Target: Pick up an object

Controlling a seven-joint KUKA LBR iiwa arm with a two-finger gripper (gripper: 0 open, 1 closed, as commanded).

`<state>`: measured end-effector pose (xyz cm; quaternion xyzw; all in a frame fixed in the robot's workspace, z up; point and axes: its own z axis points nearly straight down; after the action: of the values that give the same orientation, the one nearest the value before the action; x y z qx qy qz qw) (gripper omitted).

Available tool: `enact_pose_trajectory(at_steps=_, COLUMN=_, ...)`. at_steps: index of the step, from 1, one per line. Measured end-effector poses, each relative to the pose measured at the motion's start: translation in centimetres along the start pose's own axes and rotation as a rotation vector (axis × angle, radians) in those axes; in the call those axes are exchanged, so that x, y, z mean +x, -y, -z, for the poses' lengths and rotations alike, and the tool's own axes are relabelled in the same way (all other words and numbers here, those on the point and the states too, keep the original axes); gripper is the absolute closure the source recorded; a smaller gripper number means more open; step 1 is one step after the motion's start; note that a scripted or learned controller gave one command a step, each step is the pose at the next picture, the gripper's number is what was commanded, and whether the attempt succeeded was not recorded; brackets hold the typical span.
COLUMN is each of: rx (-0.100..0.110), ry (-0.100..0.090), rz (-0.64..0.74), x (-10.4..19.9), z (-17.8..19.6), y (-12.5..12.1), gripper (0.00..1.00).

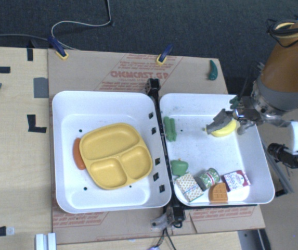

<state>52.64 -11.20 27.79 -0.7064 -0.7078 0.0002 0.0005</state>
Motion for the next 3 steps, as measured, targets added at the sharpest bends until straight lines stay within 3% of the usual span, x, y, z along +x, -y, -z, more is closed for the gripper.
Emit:
enact_pose_trajectory(at_steps=1, rx=0.003, ry=0.000, rz=-0.002, x=-5.8, z=-10.3, y=-3.5, gripper=0.00)
enact_pose_trajectory(at_steps=2, rx=-0.004, ry=0.001, rz=-0.001, x=-8.1, z=-19.1, y=-3.2, gripper=0.00)
enact_pose_trajectory(at_steps=3, rx=-0.008, ry=0.003, rz=0.001, x=-7.8, z=-19.1, y=-10.4, gripper=0.00)
